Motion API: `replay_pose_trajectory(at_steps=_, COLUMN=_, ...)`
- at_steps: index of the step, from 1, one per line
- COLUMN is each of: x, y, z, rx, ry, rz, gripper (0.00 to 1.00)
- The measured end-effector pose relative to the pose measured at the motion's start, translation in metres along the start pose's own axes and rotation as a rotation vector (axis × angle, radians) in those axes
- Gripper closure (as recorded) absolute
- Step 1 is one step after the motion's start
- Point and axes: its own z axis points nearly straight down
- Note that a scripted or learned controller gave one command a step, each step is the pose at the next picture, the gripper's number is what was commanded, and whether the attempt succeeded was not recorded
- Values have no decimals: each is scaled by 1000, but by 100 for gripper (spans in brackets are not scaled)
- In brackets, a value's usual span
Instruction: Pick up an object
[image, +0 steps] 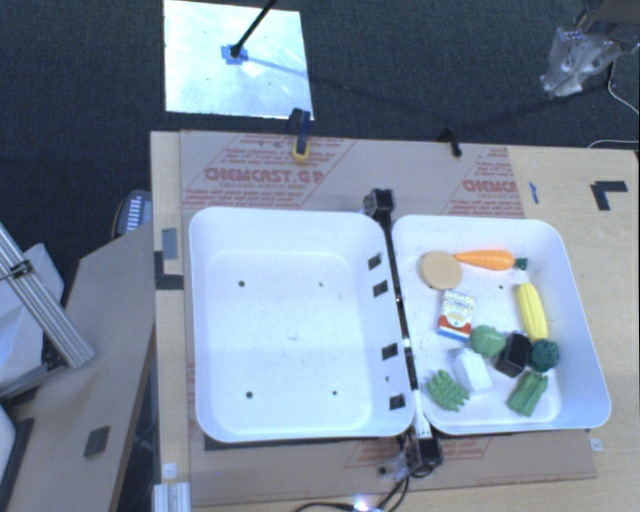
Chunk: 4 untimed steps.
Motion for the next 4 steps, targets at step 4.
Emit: replay_pose_trajectory(at_steps=4, x=35, y=0, z=72, rx=2, ry=1, rz=0, gripper=100)
